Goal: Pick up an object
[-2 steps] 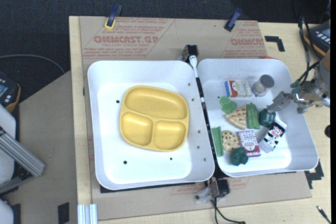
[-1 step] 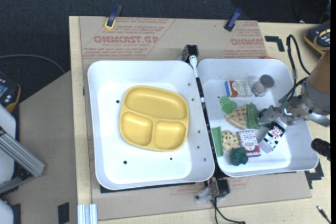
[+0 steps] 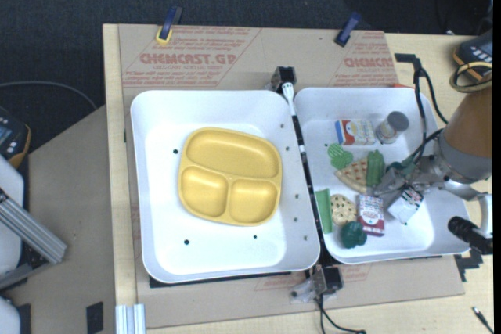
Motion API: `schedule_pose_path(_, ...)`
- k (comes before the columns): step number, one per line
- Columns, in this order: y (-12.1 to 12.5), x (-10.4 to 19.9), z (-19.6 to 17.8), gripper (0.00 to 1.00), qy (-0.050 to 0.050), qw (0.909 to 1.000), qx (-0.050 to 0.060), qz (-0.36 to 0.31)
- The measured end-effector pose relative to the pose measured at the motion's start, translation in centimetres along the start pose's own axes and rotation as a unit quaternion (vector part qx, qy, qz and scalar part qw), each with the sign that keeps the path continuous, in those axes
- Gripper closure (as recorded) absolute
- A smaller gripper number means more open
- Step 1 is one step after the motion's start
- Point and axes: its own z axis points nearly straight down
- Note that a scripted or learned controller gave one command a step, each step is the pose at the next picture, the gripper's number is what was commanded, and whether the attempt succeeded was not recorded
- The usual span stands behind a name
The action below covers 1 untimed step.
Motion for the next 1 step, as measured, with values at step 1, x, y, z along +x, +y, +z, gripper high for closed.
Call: schedule_pose_path(1,0.00,0.03,-1.11,1.00,-0.001,1.0000,-0.001,0.000)
